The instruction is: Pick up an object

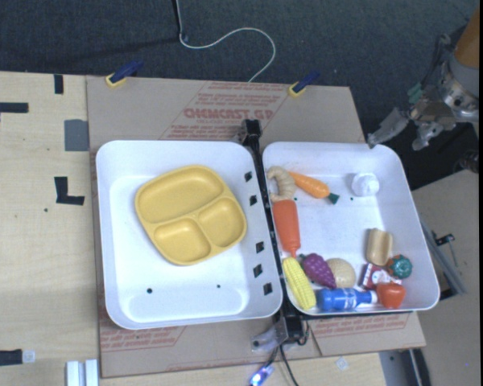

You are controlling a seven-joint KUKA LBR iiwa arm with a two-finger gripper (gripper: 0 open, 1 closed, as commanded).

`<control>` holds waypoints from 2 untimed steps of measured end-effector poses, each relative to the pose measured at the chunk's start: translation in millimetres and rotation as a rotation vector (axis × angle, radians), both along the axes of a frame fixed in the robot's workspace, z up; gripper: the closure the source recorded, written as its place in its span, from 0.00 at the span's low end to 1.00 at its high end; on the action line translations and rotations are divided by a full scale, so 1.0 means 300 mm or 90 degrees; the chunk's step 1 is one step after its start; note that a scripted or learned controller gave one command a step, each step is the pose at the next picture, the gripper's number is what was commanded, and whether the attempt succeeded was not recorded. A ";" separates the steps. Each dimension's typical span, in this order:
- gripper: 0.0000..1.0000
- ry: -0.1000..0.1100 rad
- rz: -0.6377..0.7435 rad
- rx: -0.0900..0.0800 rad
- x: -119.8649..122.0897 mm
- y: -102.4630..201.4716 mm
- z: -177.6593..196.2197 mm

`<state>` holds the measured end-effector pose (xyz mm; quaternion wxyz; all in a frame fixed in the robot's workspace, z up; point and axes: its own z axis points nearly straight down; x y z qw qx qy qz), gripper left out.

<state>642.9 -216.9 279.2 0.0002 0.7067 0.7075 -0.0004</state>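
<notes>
Cardboard [225, 107] under bins: red mirrored print, unreadable; blue bottle [344, 299] label illegible.

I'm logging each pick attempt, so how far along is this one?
Nothing looks done yet. The gripper hangs outside the right bin, beyond its top right corner, with nothing between its fingers. The carrot, corn, blue bottle and other toys lie in that bin. Left: reach in, grasp one and lift it.

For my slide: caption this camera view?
Gripper hovers beyond right white bin of toy food; yellow divided plate in left bin.
</notes>
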 end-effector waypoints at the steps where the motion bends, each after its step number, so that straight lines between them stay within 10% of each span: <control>1: 0.00 0.002 -0.001 0.002 -0.230 0.064 0.049; 2: 0.00 -0.012 -0.002 -0.005 -0.483 -0.016 0.885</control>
